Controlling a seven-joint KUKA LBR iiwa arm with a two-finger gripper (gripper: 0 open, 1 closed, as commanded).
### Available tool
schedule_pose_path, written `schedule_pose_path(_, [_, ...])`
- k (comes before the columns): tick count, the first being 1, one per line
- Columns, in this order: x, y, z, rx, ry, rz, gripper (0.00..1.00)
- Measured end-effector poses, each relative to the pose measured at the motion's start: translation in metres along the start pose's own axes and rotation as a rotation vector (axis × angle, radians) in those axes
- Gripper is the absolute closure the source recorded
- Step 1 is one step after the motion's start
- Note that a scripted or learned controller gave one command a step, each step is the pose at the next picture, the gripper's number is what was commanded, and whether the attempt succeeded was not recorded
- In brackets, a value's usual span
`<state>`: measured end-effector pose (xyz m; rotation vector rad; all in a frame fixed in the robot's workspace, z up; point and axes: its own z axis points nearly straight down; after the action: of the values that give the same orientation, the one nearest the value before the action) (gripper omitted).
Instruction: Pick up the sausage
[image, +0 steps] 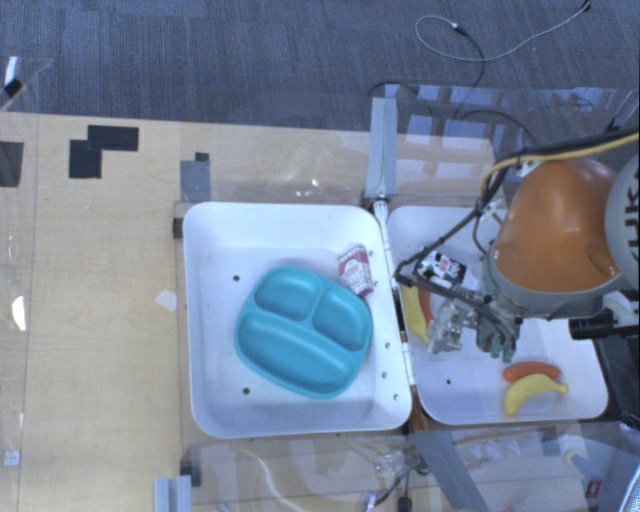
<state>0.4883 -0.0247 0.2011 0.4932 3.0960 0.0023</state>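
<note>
An orange-red sausage lies at the front right of the right bin, touching a yellow banana just in front of it. My gripper hangs low over the left half of the same bin, a short way left of the sausage and apart from it. Nothing shows between its tips. Below and left of the gripper lie a yellow piece and a second orange-red piece, partly hidden by the wrist.
The left bin holds a blue divided plate and a small red packet near its right wall. The arm's orange band covers the right bin's back right. A ridge divides the two bins.
</note>
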Motion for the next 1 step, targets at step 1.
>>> schedule_pose_path(1, [-0.0106,-0.0319,0.0155,0.000,0.000,-0.105,1.00])
